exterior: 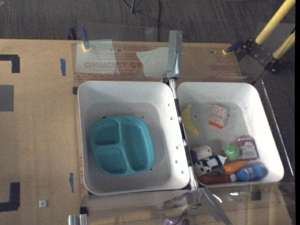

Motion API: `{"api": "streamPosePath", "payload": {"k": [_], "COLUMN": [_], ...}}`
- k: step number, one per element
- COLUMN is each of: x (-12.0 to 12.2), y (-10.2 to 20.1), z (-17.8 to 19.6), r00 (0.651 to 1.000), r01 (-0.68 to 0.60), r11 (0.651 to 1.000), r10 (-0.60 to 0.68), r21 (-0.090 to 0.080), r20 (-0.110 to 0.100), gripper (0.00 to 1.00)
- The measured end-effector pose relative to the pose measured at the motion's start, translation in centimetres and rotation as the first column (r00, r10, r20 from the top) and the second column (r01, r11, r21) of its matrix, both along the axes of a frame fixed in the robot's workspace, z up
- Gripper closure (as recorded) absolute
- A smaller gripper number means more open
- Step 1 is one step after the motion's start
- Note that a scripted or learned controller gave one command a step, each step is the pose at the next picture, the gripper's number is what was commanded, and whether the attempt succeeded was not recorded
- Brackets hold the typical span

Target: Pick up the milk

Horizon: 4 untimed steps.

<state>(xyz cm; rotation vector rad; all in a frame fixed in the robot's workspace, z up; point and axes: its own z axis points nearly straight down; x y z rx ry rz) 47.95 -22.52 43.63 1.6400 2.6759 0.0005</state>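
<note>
Spread under everything, a tan tabletop point(37, 139) with black corner marks and bits of blue tape point(63, 67) on its left part.

Side by side on it, two shallow white bins, touching along their inner rims. In the left bin point(89, 97), one teal divided plate point(123, 145) lying flat, a little toward the near-left of the floor. In the right bin point(243, 95), a scatter of small things, most of them crowded along the near wall.

Beyond the bins, a brown cardboard sheet point(122, 64) with a clear film over part of it. At the far right, past the tabletop edge, two slanted yellow poles point(276, 18).

Against the right bin's left wall, a yellow banana point(190, 120), lying lengthwise. In the near-right corner, a blue bottle point(249, 173) on its side. In the near-left corner, the milk point(211, 164): a small carton in a black and white cow pattern, lying on its side, nothing gripping it. Touching the carton's right end, an orange carrot point(235, 166); just in front of both, along the near wall, a long red item point(213, 178), too blurred to name.

Near the right wall, a red and white packet point(247, 147). Out toward the middle of the floor, well apart from the cluster, a small white and orange box point(218, 116). Just behind the milk, a small white cup point(203, 151). Between cup and packet, a small green item point(230, 151).

As for the hand, cannot tell how far open, nor whether holding anything
</note>
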Motion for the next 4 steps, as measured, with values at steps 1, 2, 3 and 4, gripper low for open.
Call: {"api": "streamPosePath", "payload": {"k": [1, 2, 3, 4], "x": [0.1, 0.1, 2.1, 0.0], "y": [-0.2, -0.1, 0.0, 0.1], "z": [1.2, 1.2, 0.0, -0.1], "r00": [1.000, 1.000, 0.998, 0.898], "r01": [0.002, 0.002, -0.061, 0.439], "r11": [1.000, 1.000, 0.998, 0.898], "r10": [-0.002, -0.002, 0.061, -0.439], "r21": [-0.003, -0.003, -0.002, 0.002], "r20": [0.007, 0.007, 0.002, -0.001], "gripper": [1.00, 0.00, 0.00, 0.00]}}
